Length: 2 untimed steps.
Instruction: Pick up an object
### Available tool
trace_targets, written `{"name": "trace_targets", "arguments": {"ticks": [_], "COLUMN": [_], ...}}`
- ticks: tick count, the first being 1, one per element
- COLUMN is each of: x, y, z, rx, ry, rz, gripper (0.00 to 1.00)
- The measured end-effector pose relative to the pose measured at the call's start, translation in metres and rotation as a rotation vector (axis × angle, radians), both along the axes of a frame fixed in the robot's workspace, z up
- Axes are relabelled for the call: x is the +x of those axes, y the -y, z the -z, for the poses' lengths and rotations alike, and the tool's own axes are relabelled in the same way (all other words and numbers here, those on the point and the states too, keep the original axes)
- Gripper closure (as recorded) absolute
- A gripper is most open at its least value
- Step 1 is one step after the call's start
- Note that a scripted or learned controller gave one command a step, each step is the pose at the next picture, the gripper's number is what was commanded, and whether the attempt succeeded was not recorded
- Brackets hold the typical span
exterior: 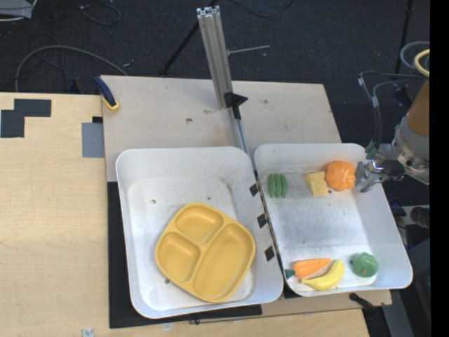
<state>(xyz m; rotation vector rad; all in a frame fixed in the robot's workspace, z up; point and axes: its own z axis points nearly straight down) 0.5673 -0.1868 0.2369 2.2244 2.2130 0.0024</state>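
Note:
In the right bin (pixel 330 223), an orange fruit (pixel 340 175) lies at the far right, touching a pale yellow block (pixel 317 184). A green ribbed piece (pixel 278 185) lies near the bin's far left. Along the near wall sit a carrot (pixel 311 267), a banana (pixel 325 278) and a round green fruit (pixel 364 264). My gripper (pixel 367 175) hangs at the bin's right wall, just right of the orange fruit and very close to it. Nothing shows held in it.
The left bin (pixel 140 188) holds a yellow divided plate (pixel 205 251). A metal post (pixel 216 55) rises behind the bins, with a black clip at its base. Black clips (pixel 261 220) sit along the seam between the bins.

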Motion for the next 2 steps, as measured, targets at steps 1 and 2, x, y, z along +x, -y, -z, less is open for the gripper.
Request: {"name": "trace_targets", "arguments": {"ticks": [1, 2], "x": [0.000, -0.010], "y": [0.001, -0.055], "z": [-0.024, -0.022], "rx": [0.001, 0.004], "ry": [-0.003, -0.007], "rz": [-0.006, -0.011], "gripper": [1.00, 1.00]}}
